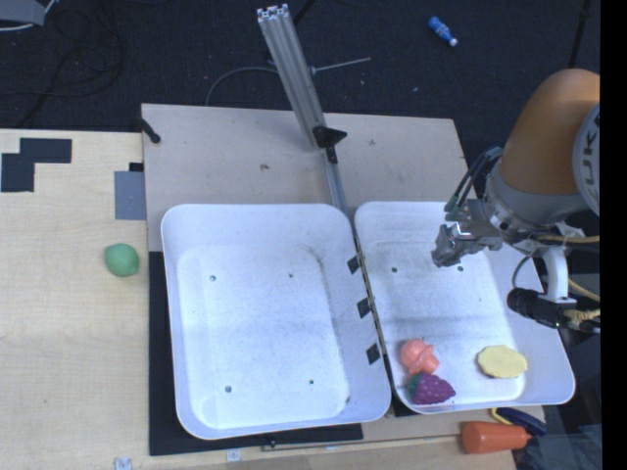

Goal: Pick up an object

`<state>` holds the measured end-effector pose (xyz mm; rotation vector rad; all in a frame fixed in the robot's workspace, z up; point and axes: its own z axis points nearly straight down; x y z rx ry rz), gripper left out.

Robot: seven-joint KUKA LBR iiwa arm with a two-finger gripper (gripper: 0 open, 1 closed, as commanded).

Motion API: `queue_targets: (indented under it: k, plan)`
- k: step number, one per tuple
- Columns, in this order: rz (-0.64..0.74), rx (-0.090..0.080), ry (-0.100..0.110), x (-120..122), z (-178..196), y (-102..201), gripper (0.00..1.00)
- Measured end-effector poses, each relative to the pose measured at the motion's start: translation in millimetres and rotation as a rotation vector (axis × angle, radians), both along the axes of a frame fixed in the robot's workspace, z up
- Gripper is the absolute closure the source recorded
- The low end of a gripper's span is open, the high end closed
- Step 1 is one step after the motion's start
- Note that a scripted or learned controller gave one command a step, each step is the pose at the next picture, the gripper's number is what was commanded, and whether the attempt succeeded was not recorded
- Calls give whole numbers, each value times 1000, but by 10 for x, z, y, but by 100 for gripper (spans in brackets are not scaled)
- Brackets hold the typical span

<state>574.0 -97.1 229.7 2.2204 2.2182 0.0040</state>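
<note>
The right bin [392, 233] holds three small items along its near edge: an orange-pink toy [419, 354], a purple grape bunch [431, 390] just below it, and a flat yellow piece [502, 361] to the right. My gripper [449, 253] hangs over the upper middle of this bin, well above and behind those items. Nothing shows between its fingers. The grey wrist and the orange band rise to the right.
The left bin [257, 316] sits beside the right one. A green ball [121, 259] lies on the wooden bench far left. An orange object [495, 437] rests outside the right bin's front edge. A metal rail [299, 76] slants down toward the bins' divide.
</note>
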Motion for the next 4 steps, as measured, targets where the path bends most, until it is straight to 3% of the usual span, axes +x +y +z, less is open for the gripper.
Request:
queue_targets:
  k: [1, 2, 4]
  plan:
    - [-1, 0, 0, -52, 490, -90, 100]
    - [4, 1, 4, -204, 447, 472, 100]
    - [4, 1, 5, -259, 334, 1508, 100]
